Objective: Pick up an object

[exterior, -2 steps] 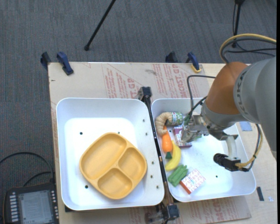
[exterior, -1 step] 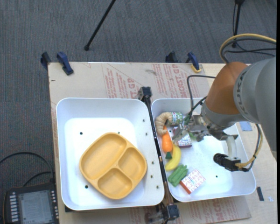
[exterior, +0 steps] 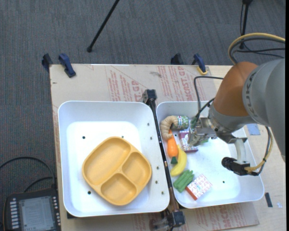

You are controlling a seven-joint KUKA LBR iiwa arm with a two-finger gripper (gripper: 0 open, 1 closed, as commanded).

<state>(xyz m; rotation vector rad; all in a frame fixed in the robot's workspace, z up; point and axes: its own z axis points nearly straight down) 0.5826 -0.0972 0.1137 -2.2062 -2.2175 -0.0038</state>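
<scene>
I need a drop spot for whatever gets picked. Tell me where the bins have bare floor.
Left bin: a bare strip runs along its far and left walls, around the yellow divided plate. Right bin: open floor between the small red box and the right wall. Crowded: the right bin's left side, with carrot, banana, green piece and gripper.

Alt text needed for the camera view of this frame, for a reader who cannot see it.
A grey robot arm reaches from the right into the right bin, its gripper low beside a carrot, banana, green vegetable and small red-and-white box. The left bin holds a yellow divided plate.
</scene>
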